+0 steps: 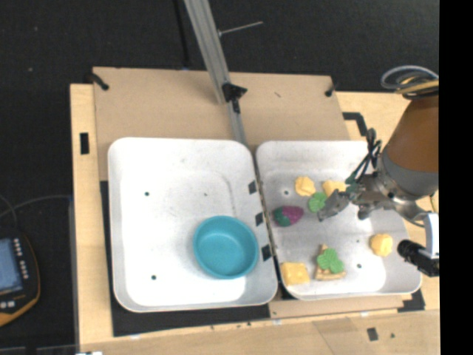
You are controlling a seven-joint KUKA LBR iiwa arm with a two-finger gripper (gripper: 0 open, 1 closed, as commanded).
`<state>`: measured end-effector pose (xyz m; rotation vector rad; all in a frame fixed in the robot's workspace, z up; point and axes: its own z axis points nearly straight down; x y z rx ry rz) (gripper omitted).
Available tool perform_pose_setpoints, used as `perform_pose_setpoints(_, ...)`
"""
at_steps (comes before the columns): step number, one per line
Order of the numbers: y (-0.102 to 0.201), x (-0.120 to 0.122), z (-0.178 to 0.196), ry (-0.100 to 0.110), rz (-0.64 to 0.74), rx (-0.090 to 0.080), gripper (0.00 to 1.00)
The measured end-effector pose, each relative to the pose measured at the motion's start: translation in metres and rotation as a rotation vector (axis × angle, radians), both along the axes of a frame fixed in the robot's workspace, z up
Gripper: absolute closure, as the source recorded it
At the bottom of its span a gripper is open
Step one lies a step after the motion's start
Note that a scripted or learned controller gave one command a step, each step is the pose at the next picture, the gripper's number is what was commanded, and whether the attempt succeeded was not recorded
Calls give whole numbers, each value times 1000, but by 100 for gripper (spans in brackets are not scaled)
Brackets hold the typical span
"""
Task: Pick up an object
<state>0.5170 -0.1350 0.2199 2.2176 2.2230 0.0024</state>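
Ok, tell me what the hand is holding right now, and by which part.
It cannot be told. The hand is low in the right bin, right beside a small green piece and a yellow piece, but no object visibly sits in its grip.

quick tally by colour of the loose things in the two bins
Blue: 1, the bowl, in the left bin.
Yellow: 4, lumps at and.
Green: 1, the piece by the hand.
Purple and green: 1, at.
Green on tan: 1, at.
Total: 8; 7 lie in the right bin.
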Motion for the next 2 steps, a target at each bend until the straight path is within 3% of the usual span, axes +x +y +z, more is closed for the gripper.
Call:
perform_pose_setpoints(1,0,0,0,0,-1,0,0)
perform_pose_setpoints(2,3,4,-61,7,-3,-1,0)
